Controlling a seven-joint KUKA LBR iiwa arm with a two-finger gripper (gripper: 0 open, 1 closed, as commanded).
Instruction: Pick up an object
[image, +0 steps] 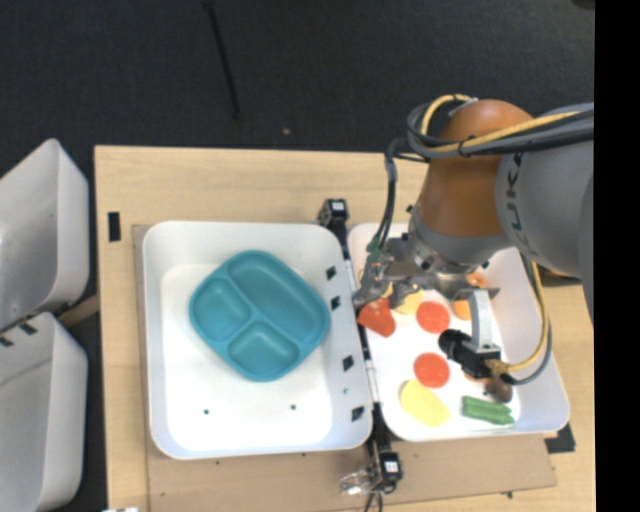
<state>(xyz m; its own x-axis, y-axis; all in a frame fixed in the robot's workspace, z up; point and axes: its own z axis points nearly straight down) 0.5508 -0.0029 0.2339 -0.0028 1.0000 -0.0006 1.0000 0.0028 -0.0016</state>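
Red piece (378, 319) at right bin's (535, 395) left wall, directly beneath gripper (385, 290) hanging just above it, finger spread not discernible, nothing visibly held; orange discs (433, 317), yellow piece (424, 402), green piece (487, 409) farther right; blue tray (260, 314) in left bin (175, 415).

The gripper (385, 290) hung low over the right bin (535, 400), beside a red piece (378, 319), while a teal divided plate (260, 313) lay in the left bin (165, 400).

Blue tray (259, 314) fills left bin (160, 420); right bin (540, 400) crowded.
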